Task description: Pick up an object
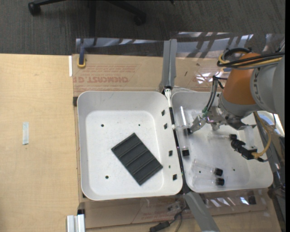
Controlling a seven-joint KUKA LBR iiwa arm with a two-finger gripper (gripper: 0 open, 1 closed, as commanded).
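We see the gripper [206, 123] over the right bin [253, 181], claw state unclear, dark ridged slab [137, 158] in left bin [90, 136].

Two white bins [86, 136], one dark ridged slab [137, 158], one grey arm [253, 90].

You see dark carpet [136, 31] up top, office chair base [86, 11] on it; light wood bench [31, 136] at left, brown cardboard [113, 74] behind bins.
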